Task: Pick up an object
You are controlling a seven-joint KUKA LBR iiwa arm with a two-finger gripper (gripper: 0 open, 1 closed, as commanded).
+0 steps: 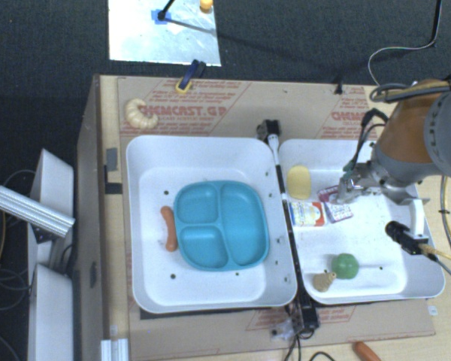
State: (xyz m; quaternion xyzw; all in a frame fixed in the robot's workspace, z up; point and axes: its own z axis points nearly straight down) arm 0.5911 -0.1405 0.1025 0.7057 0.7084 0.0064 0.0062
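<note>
Left bin (146, 201) has an orange sausage-shaped piece (168, 229) just beside a blue divided tray (220, 225). Right bin (421, 277) holds a yellow block (298, 181), a white-red packet (307, 214), a green ball (346, 265) and a small tan object (324, 280). Claw (346, 190) sits low over a small flat packet (336, 205) near the bin's middle; can't tell its grip state or whether anything is held.

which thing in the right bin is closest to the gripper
The small red-and-white packet, lying just under the gripper. The yellow object, the larger white packet, the green ball and the tan piece lie farther off.
</note>
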